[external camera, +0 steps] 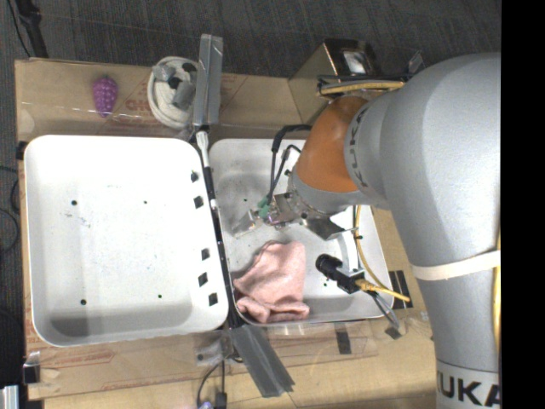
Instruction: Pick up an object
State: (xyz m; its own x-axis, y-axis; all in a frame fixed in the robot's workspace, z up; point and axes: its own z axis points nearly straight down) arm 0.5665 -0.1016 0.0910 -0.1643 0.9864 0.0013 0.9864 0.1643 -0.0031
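Currently gripper point(271, 212) hangs over middle of right bin point(240, 164); can't tell from my feed whether it's open or closed. Pink cloth point(274, 281) lies bunched in same bin, straight below gripper in frame, near but apart, toward bin's lower-left corner. Cloth's long axis runs roughly top-to-bottom, leaning lower left. I judge next move needs short shift down-frame.

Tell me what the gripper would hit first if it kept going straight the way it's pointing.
Probably the bare floor of the right bin: the gripper points down into it. The pink cloth lies off to one side, though depth is unclear.
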